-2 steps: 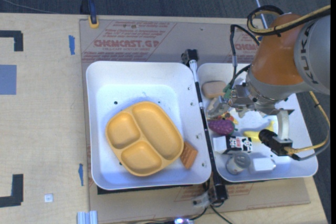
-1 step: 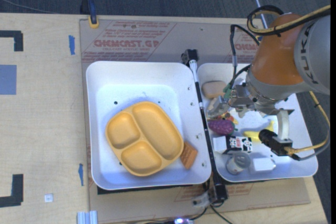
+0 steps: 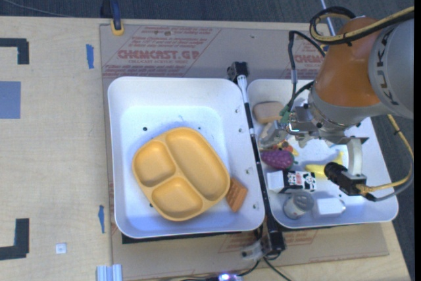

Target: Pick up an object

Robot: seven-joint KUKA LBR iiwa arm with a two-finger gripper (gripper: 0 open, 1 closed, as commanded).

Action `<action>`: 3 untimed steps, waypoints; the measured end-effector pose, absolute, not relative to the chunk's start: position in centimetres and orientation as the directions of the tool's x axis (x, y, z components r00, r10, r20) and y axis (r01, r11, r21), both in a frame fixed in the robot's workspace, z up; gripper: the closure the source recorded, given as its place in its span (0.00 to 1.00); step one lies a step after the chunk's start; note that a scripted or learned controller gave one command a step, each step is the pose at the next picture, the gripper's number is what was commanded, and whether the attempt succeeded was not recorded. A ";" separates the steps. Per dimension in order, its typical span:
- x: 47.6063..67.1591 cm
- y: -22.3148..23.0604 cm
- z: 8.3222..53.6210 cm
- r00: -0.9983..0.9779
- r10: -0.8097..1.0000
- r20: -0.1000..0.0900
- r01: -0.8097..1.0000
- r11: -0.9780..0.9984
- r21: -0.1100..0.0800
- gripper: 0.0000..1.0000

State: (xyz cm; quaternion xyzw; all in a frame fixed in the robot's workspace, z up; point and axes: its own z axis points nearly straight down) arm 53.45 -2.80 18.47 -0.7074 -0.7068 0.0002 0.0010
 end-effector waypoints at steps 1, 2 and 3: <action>53.4 -2.8 18.5 0.001 1.000 0.001 1.000 -0.001 -0.002 0.00; 53.4 -2.8 18.5 0.001 1.000 0.001 1.000 -0.001 -0.002 0.00; 53.4 -2.8 18.5 0.001 1.000 0.001 1.000 -0.001 -0.002 0.00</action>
